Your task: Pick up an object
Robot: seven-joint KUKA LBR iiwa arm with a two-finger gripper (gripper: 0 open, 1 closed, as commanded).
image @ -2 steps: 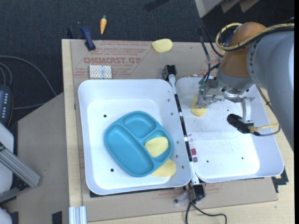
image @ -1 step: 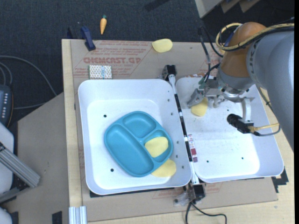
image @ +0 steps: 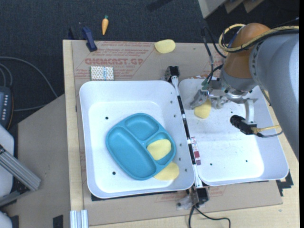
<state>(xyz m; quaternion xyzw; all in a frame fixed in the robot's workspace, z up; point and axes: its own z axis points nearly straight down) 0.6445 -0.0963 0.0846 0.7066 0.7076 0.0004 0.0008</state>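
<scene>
red lettering "chemcast" on the board beyond the bins; remainder unreadable. gripper over the right bin's far left corner, finger state impossible to tell. yellow object just beneath it. blue divided plate in the left bin, holding a yellow piece.

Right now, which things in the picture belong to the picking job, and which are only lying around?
Belonging to the job:
gripper
yellow piece in the right bin
right bin

Lying about:
blue divided plate
yellow piece on the plate
yellow piece beside the plate
yellow piece on the bench
small carrot
</scene>
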